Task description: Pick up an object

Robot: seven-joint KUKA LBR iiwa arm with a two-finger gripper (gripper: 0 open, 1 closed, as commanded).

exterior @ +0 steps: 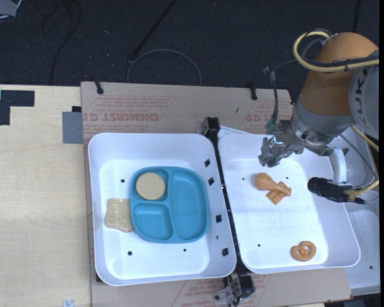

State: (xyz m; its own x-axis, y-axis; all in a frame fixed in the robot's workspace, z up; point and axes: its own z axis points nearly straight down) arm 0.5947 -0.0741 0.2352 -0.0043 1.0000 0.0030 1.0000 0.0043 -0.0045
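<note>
Gripper point(273, 151) hovers over right bin's point(333, 235) far edge, just beyond drumstick point(271, 187); pincer state unclear, nothing visibly pinched.

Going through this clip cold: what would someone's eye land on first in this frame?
Probably the blue divided tray in the left bin, with a round tan piece in its upper-left compartment and a pale piece lying against its left edge. Next, the orange-banded arm coming in at upper right, its hand poised over the right bin just above a tan drumstick-shaped piece.
</note>
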